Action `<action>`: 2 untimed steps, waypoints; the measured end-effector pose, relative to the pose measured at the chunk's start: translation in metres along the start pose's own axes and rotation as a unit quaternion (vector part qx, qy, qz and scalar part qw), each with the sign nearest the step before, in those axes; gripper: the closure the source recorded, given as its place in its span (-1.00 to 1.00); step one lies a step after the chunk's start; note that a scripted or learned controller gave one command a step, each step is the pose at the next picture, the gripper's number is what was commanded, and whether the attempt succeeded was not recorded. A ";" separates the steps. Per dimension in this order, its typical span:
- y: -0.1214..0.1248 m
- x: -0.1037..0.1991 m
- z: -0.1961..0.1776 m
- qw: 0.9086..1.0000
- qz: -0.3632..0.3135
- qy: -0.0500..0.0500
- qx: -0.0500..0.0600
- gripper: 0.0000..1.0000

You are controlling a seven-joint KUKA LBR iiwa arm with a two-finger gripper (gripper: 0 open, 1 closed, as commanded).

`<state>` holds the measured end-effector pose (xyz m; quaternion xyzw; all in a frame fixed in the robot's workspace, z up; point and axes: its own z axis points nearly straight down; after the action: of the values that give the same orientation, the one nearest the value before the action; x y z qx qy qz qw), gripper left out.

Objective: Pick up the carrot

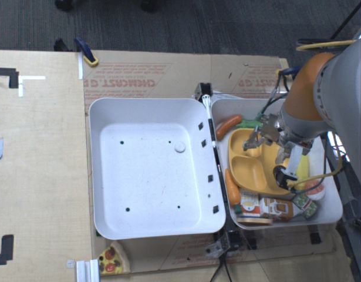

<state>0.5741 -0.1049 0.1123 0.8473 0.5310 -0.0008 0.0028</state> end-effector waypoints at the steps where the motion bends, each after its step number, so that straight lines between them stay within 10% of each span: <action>1: 0.032 -0.011 0.021 0.988 0.152 0.001 0.003 -1.00; 2: 0.012 0.019 0.018 0.979 0.205 0.001 0.001 -1.00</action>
<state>0.5937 -0.0934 0.0940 0.9382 0.3461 0.0002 0.0018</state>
